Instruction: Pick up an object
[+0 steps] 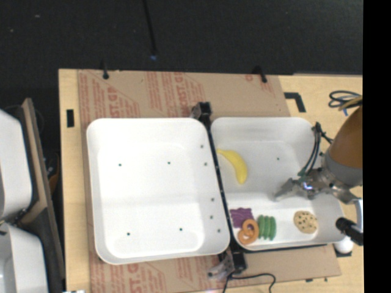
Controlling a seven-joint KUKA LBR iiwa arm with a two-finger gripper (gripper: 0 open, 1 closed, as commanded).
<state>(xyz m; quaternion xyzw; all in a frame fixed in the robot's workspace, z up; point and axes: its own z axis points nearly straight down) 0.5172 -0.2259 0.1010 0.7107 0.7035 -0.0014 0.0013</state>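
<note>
The right bin [263, 133] holds a yellow banana [235, 164] near its left wall. Along its front edge lie a purple piece [242, 215], an orange ring [248, 231], a green ridged piece [267, 226] and a round tan cookie [305, 221]. My gripper [293, 188] hangs low over the right half of this bin, right of the banana and above the cookie. Its grey fingers point left, and nothing shows between them. The orange band [349, 140] of the arm sits at the right edge.
The left bin [149, 188] sits beside the right one, with a black divider clip [202, 110] at the back between them. Both rest on a cardboard sheet [153, 93]. White containers [12, 163] stand at the far left.
</note>
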